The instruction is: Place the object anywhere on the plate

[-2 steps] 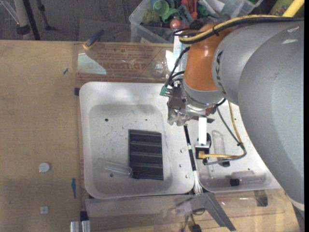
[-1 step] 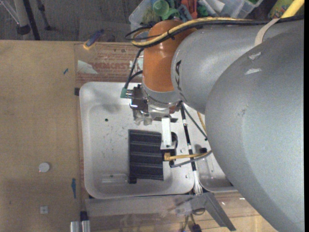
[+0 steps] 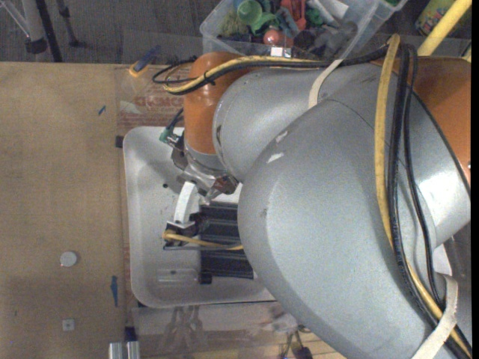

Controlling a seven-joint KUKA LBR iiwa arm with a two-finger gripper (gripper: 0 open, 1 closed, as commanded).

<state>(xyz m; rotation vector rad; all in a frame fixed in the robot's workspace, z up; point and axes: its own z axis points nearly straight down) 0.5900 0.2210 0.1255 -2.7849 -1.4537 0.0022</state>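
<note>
At the far left the tan counter (image 3: pixel 60 163) is mostly bare, with a small grey disc (image 3: pixel 68 259) towards its near side, well apart from everything else. It looks like a stray piece or fixing rather than anything in play.

Next to the right is a white bin (image 3: pixel 138 223), its left wall and near left corner open to view. Its visible floor is plain white apart from a dark speck and a faint pale shape by the near wall, too dim to name.

Over the middle of that bin hangs the end effector (image 3: pixel 202 179), pointing down from the wrist below the orange band (image 3: pixel 200 99). Judging by that posture, it is either reaching for something on the bin floor or setting something down. I cannot tell whether the end effector is wide, narrow or holding anything, because the wrist hardware sits in front of it.

The grey arm (image 3: pixel 337 200) fills the right, hiding the rest of this bin and whatever lies beyond. For that reason I cannot tell where the object or the plate lies. If either is in this bin, it must be under the arm.

Beyond the bin, at the far edge, a clear tub (image 3: pixel 344 10) of coloured toys (image 3: pixel 281 6) stands well off the work area, probably as spare stock
</note>
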